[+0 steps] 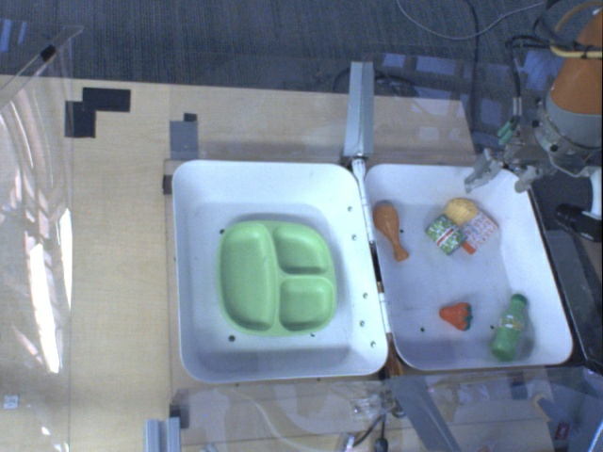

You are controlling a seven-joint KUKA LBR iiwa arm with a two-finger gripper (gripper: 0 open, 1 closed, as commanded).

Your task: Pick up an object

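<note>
Above the far right corner of the right bin (556, 347) my fingers (499, 169) hang spread wide, holding nothing | inside this bin: drumstick (389, 228) near the left wall, small box (446, 234) touching a yellow ball (461, 211), strawberry (456, 315), green bottle (509, 329) | left bin (188, 347): green divided plate (278, 276)

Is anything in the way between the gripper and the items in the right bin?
Nothing visible. The gripper sits at the right bin's top rim, with bare bin floor between it and the nearest items, the yellow ball and small boxes.
</note>
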